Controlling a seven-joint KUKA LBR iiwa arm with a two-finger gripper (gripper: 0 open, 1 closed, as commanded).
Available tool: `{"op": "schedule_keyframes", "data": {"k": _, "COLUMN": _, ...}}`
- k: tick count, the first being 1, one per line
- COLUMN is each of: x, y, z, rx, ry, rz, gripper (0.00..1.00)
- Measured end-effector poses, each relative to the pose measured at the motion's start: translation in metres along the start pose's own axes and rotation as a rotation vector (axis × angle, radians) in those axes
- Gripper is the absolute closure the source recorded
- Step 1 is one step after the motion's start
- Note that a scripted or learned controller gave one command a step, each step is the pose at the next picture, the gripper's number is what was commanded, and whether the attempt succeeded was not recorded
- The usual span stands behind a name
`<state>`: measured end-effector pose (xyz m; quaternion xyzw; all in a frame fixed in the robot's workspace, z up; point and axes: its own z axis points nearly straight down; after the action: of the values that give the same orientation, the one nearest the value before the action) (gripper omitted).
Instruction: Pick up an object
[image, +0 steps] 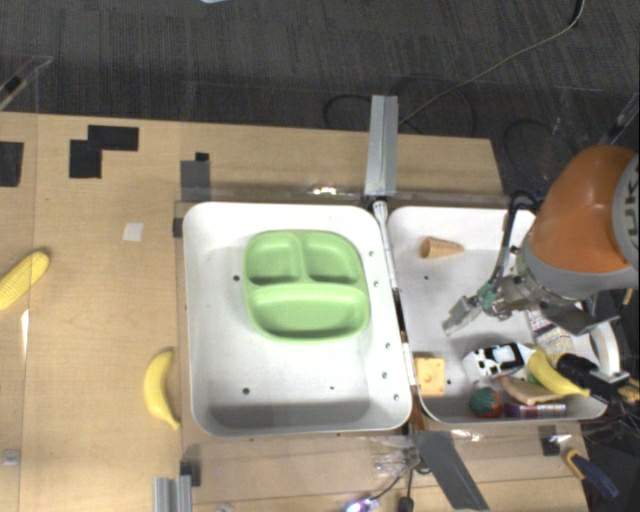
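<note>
Camera view | left bin (205, 300): green tray (305, 283) | right bin (440, 275): cone (440, 248) | hand (468, 312) state unclear

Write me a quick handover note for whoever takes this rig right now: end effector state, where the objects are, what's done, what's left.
End effector: over the right bin, low over its floor; nothing visible between its parts, and I cannot tell if it is open.
Objects: cone near the right bin's far wall; cheese block at its near left corner; a clutter including a banana along its near right side.
Left bin holds a green divided tray.
On the bench outside: a corn cob and another banana.
Done: no pick yet by what shows.
Left: grasp one object and lift it.
</note>
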<state>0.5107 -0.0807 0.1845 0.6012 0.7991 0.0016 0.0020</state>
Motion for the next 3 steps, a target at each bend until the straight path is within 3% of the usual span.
{"op": "schedule_keyframes", "data": {"k": 1, "x": -0.025, "y": -0.032, "z": 0.086, "rx": 0.003, "ry": 0.001, "rz": -0.229, "gripper": 0.0}}
{"op": "schedule_keyframes", "data": {"k": 2, "x": -0.08, "y": 0.049, "z": 0.095, "rx": -0.009, "ry": -0.003, "rz": 0.226, "gripper": 0.0}}
{"op": "schedule_keyframes", "data": {"k": 3, "x": -0.042, "y": -0.007, "z": 0.094, "rx": -0.012, "ry": -0.005, "rz": 0.099, "gripper": 0.0}}
